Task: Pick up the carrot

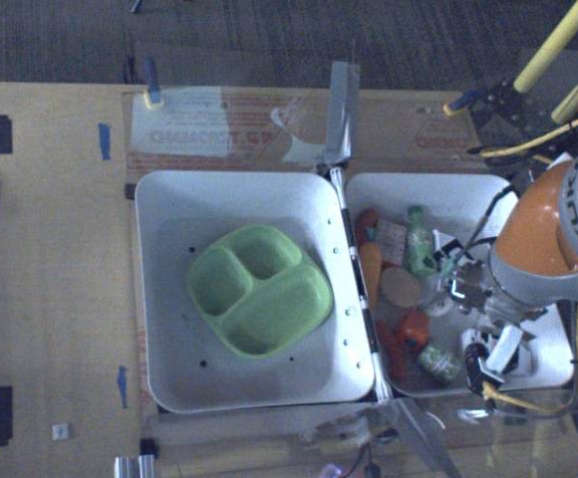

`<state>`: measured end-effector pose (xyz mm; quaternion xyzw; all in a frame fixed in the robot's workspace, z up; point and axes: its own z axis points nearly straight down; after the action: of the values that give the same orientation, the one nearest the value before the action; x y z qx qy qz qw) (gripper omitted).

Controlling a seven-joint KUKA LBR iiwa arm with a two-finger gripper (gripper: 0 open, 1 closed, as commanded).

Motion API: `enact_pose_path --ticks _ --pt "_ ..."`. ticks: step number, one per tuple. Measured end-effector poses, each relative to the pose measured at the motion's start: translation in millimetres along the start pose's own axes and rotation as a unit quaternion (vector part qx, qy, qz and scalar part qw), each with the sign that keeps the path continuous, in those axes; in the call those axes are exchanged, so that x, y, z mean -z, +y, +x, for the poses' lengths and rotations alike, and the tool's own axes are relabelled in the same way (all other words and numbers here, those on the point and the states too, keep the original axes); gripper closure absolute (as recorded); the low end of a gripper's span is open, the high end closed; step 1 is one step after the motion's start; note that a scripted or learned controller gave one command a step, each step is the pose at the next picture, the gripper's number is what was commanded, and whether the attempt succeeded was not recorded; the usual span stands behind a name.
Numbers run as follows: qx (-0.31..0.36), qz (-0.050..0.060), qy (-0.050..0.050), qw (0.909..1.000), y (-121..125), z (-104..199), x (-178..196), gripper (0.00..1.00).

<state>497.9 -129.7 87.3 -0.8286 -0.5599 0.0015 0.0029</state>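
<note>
Carrot (pixel 371 267) against left wall of right bin (pixel 448 189); wooden bench (pixel 50 297), dark carpet (pixel 269 18) beyond; gripper (pixel 454 287) above bin, opening impossible to tell

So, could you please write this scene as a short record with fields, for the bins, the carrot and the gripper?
left bin: white, holds a green divided plate
right bin: white, holds the carrot, a green bottle and other small things
carrot: orange, lying by the right bin's left wall
gripper: above the right bin, to the right of the carrot, apart from it
task state: carrot not yet picked up
</note>
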Motion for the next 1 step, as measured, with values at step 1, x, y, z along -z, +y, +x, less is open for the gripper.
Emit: enact_pose_path --ticks 1 --pt "0.137 -0.002 0.005 0.9906 12.7 -73.4 -0.7 0.00"
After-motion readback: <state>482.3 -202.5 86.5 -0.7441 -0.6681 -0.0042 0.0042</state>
